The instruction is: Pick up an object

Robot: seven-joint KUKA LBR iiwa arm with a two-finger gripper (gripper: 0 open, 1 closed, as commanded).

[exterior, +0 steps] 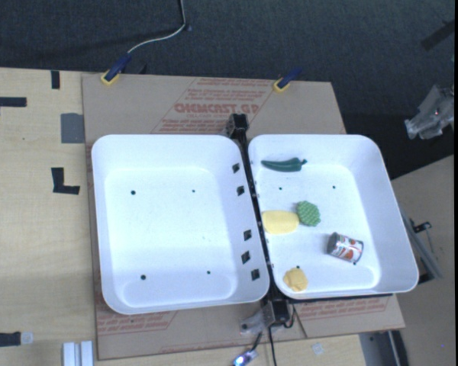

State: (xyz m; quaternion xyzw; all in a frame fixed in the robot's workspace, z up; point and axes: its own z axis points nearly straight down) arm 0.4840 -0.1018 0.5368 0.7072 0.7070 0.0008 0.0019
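The bench point(30, 227) is the widest thing below me, pale wood with a few dark marks on its left part. On it lies a brown cardboard sheet point(214, 105) with red print, held at its far edge by two blue-and-yellow clamps, one at the left corner point(116, 69) and one at the right point(287, 78).

On the sheet the two white bins stand side by side, touching along their inner walls. The left bin point(99, 227) shows its white floor with a few small dark dots. The right bin point(393, 204) holds all the things I could pick.

The grey tip of my arm point(430, 118) hangs off to the right of the right bin, above the dark floor and apart from everything in the bins. It is blurred, and I cannot tell whether my jaws are apart or together.

In the right bin, the yellow lemon-like piece point(279, 222) lies near the inner wall at the middle. The small can point(344, 247) with a red label lies on its side towards the near right. The long dark green pepper point(283, 164) lies across the far part. The knobbly green piece point(308, 213) sits just beside the yellow one, on its right. The little orange-yellow piece point(295, 279) rests by the near wall.
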